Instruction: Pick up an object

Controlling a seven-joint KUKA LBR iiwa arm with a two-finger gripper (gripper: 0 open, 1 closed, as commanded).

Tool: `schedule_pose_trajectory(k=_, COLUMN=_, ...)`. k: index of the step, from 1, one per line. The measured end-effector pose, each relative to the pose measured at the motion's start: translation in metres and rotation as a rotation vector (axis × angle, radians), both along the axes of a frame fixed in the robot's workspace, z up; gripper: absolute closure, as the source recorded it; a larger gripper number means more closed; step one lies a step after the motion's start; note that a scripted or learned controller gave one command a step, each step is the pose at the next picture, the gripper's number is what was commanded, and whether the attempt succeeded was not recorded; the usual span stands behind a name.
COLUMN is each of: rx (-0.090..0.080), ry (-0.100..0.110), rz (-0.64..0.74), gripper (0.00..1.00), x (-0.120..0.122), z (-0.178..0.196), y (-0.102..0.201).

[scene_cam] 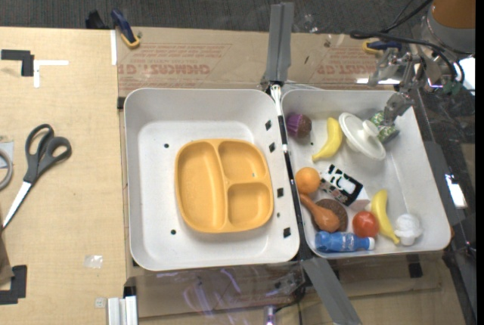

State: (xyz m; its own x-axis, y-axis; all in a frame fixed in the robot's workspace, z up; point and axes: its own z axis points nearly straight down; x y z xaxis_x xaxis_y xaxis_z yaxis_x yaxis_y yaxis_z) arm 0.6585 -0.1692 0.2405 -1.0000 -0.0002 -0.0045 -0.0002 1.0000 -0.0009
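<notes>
Jaws of the gripper [390, 116] point down at the far side of the right bin [431, 165]; whether they are open or closed I cannot tell, and nothing is seen between them. Just beside them, to the left, lies a white lid [361, 136], then a banana [330, 139] and a purple object [299, 125]. Nearer than the jaws are a black-and-white package [342, 184], its print unreadable, an orange [307, 180], a tomato [365, 224] and a blue bottle [342, 242]. Far left, the other bin holds a yellow tray [224, 184]; the cardboard [189, 63] behind shows red mirrored letters
</notes>
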Motion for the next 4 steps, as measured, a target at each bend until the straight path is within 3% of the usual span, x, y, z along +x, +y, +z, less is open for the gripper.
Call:
schedule_pose_trajectory(k=1, rx=0.000, ry=-0.013, rz=-0.140, gripper=0.00, x=0.006, z=-0.126, y=0.009)
schedule_pose_trajectory(k=2, rx=0.009, ry=-0.019, rz=-0.011, gripper=0.00, x=-0.004, z=-0.131, y=-0.043)
schedule_pose_trajectory(k=3, rx=0.002, ry=-0.002, rz=-0.074, gripper=0.00, x=-0.010, z=-0.146, y=0.041)
schedule_pose_trajectory(k=4, rx=0.001, ry=0.001, rz=-0.232, gripper=0.00, x=-0.024, z=-0.147, y=0.070)
